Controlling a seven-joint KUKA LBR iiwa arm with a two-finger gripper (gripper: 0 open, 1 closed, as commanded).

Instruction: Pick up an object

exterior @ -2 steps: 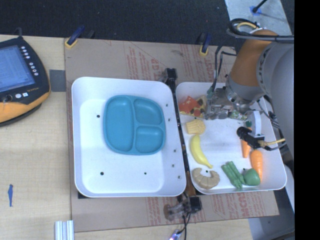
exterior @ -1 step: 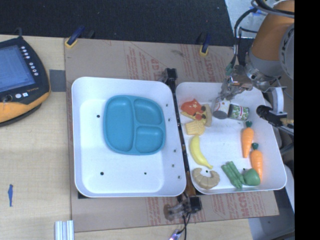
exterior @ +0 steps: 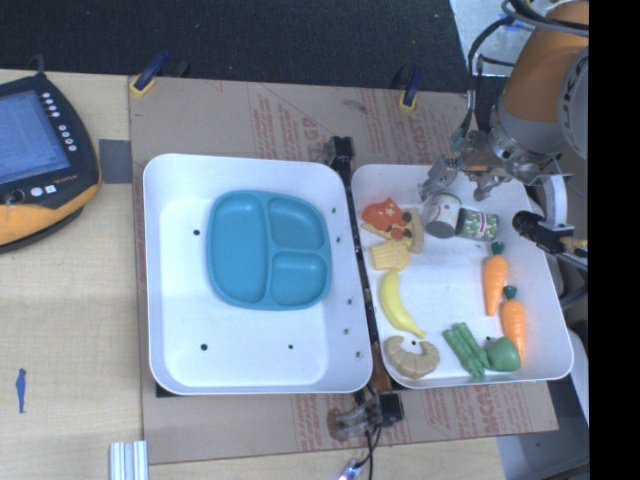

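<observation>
My gripper (exterior: 463, 178) hangs over the back of the right bin (exterior: 560, 368), fingers spread apart with nothing between them. Just below it a small can (exterior: 462, 220) with a grey lid and green label lies on its side. Several toy foods lie in that bin: a red-orange piece (exterior: 384, 214), a yellow cracker (exterior: 391, 256), a banana (exterior: 400, 305), a croissant (exterior: 411, 357), green beans (exterior: 463, 349), a green round piece (exterior: 504, 354) and two carrots (exterior: 494, 281) (exterior: 513, 324).
The left bin (exterior: 170, 298) holds a blue divided plate (exterior: 268, 249). A teach pendant (exterior: 40, 158) lies at the bench's left edge. Clamps (exterior: 341, 151) (exterior: 365, 415) sit where the bins meet. The arm's grey and orange body (exterior: 545, 78) fills the upper right.
</observation>
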